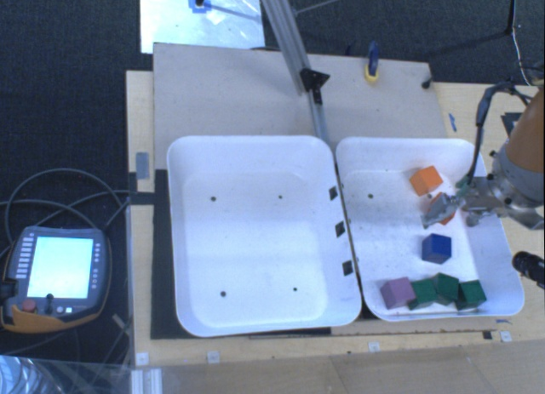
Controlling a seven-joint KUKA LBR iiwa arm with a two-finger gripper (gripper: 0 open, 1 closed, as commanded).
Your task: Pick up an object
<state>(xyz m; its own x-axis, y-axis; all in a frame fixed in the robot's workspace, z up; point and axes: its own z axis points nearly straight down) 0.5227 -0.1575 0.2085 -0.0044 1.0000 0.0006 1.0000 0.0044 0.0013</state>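
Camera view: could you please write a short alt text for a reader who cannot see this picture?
A grey robot arm reaches from the right, its gripper low in the right bin among orange, blue, purple and green blocks. The left bin sits beside it.

Arm (521,156) is running off right edge; you are seeing wrist section alone. Gripper (444,207) is blurring at fingertips; finger state is staying unreadable. Reddish-brown object (439,210) is sitting at gripper tip, partly covered, shape unclear. Green blocks (443,290) are crowding together; you are not getting reliable count. Right bin (375,307) far wall is lying partly behind arm. Pendant (53,280) is overlapping left edge, its buttons too small to read.
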